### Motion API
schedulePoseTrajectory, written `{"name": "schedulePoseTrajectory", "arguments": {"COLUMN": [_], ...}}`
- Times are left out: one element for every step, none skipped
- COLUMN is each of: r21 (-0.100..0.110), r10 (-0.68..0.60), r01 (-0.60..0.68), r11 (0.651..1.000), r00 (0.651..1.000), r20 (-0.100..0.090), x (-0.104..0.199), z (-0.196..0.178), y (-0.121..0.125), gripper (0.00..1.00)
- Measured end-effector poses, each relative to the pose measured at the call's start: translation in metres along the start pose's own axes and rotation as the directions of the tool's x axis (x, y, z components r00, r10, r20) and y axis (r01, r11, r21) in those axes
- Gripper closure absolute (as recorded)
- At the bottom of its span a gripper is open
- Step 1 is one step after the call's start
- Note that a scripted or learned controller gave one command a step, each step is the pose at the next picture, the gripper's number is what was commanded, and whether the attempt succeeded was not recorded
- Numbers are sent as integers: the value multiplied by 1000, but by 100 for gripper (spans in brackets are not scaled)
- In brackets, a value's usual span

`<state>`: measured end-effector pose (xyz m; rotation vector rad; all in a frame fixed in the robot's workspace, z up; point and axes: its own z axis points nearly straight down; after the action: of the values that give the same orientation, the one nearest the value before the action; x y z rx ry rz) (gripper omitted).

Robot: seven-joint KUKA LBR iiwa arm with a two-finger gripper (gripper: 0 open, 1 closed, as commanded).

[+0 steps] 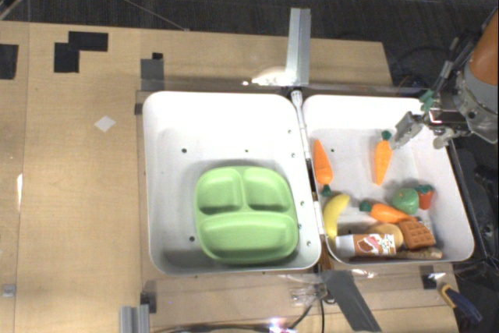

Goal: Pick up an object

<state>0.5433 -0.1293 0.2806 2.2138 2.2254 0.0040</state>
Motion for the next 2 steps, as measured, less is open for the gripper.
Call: {"name": "schedulePoseTrajectory", "arguments": {"r21": [1, -10], "r10": [101, 119], "r01": [-101, -119], "r11": [995, 993], "r00": [995, 993], "r20": [0, 1], "x": [-3, -43], "z": [161, 191], "y": [23, 64], "gripper": [0, 0]}}
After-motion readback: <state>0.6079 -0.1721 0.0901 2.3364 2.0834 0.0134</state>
